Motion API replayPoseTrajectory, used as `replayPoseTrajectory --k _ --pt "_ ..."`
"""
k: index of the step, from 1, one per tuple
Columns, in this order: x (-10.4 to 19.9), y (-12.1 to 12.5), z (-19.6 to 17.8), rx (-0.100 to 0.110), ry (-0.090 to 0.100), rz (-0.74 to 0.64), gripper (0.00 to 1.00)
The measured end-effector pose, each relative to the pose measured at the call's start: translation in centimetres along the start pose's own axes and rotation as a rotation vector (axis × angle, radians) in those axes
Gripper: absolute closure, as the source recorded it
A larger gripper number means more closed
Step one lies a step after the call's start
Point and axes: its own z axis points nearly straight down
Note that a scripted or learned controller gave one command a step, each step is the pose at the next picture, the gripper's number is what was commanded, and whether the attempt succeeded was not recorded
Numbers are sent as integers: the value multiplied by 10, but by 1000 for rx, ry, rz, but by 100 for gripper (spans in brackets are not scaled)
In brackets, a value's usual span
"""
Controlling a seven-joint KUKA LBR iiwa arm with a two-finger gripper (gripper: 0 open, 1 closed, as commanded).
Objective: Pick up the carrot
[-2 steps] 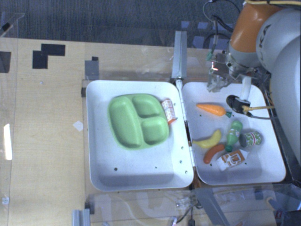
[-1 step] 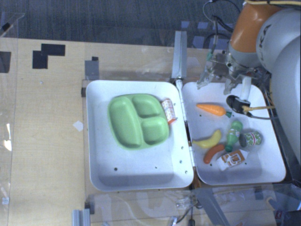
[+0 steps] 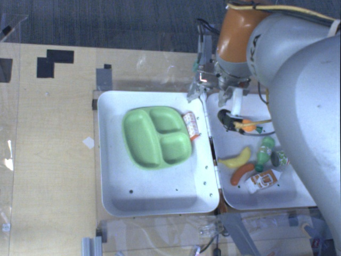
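The small orange carrot (image 3: 246,125) lies in the right white bin (image 3: 266,196), at twelve o'clock from the yellow banana (image 3: 237,158). The gripper (image 3: 228,101) hangs just above it.

Lighting: even, fairly bright, diffuse from overhead. Shadows: soft and short; a faint one lay under my arm (image 3: 298,89) across the right bin (image 3: 277,201). Glare: pale sheen on the clear sheeting over the desk (image 3: 53,143) and a bright spot near my wrist. Whites of the left bin (image 3: 154,196) slightly washed out. Sharpness: low resolution, soft throughout; small items grainy, my arm blurred at the near edge.
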Motion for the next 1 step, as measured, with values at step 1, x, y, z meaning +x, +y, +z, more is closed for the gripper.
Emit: replayPoseTrajectory --k 1 --pt "39 1 26 -27 4 8 0"
